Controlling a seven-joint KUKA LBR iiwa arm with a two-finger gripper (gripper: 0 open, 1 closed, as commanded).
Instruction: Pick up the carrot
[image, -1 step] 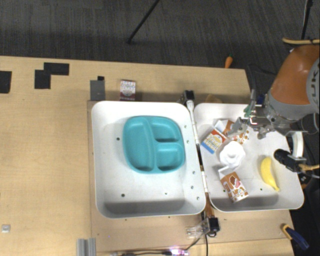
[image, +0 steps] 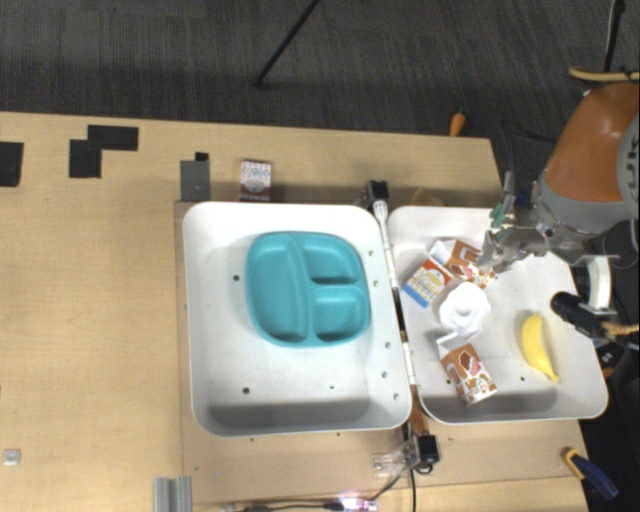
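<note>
Claw (image: 497, 243), spread or closed I can't tell, sits low over right bin (image: 520, 410) far side at what looks like the carrot (image: 487, 278) beside a carton (image: 460, 258); approach step, next needs centred pinch, then lift.

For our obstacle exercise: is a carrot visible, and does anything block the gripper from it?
No carrot is discernible. The gripper hangs over a carton in the right bin, so no blockage can be judged.

Two white bins (image: 200, 300), one teal tray (image: 305, 288), one banana (image: 538, 346), three small cartons (image: 468, 372), one white bottle (image: 464, 308).
</note>
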